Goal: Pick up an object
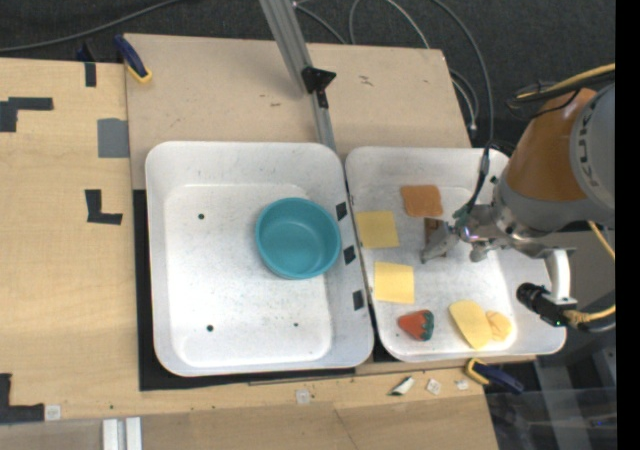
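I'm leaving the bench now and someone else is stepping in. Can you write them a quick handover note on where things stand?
Gripper: low in the right bin, beside the brown square piece; nothing seen held.
Right bin also has two yellow squares, a strawberry toy and a yellow lump.
Left bin: teal bowl.
Done: nothing lifted.
Left: grasp an object and lift it.

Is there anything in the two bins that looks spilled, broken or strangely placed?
Nothing stands out. The teal bowl sits upright in the left bin; the food pieces lie separate and flat in the right bin.
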You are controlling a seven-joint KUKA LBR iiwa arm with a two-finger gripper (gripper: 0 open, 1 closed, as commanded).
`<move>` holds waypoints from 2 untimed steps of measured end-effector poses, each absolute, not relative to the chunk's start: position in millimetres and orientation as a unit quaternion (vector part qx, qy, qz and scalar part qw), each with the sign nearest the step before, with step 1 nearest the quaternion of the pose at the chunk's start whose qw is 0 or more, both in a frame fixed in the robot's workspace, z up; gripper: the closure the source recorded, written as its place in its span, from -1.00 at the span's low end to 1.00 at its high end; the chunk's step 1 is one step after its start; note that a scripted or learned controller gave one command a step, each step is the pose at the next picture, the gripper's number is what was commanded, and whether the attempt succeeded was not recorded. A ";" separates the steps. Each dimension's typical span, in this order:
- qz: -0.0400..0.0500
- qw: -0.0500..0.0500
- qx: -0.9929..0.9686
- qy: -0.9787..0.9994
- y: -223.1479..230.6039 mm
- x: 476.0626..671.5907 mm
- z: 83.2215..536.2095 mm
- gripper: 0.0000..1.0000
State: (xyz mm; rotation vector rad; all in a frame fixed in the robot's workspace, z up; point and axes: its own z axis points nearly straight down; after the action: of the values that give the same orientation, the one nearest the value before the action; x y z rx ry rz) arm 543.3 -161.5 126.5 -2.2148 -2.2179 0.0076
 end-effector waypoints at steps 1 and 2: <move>0.000 -0.001 -0.707 -0.707 -161.5 543.9 88.9 -1.00; 0.000 0.000 -0.706 -0.708 -160.8 543.8 99.1 1.00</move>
State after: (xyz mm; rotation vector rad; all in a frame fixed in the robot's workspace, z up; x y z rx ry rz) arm 543.8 -160.8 99.1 -2.2192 -2.2239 0.0004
